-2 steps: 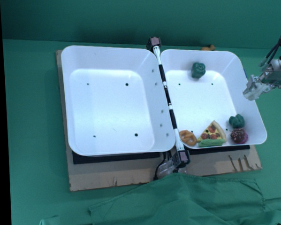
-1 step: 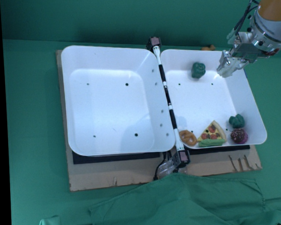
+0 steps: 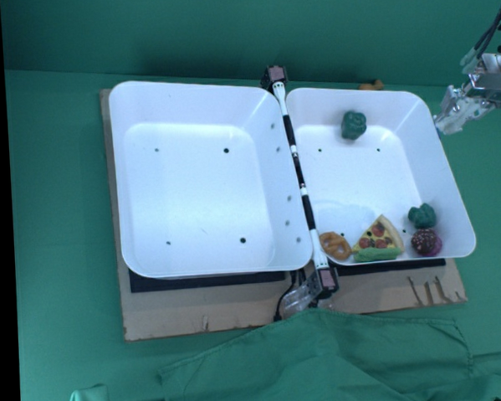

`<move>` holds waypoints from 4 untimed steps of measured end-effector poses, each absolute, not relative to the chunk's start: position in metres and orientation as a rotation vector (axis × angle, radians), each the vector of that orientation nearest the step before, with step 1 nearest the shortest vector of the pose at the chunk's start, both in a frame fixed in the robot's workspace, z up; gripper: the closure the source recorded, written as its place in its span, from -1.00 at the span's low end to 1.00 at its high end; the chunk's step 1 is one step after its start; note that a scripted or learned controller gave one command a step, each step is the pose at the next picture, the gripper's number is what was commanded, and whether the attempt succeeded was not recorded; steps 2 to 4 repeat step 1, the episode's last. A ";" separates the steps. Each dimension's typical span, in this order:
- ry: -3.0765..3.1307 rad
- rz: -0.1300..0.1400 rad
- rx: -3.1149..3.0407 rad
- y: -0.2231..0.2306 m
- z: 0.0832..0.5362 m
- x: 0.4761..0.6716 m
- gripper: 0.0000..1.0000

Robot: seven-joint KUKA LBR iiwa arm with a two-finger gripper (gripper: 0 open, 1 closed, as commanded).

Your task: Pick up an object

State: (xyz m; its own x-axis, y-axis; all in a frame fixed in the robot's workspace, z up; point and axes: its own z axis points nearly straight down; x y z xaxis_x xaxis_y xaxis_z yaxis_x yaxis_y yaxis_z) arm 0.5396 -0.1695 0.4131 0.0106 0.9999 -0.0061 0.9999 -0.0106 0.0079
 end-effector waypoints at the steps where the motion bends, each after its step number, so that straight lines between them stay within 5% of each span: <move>1: 2.210 0.003 2.222 -0.178 0.419 0.541 1.00; 4: 2.210 0.003 2.222 -0.178 0.419 0.541 1.00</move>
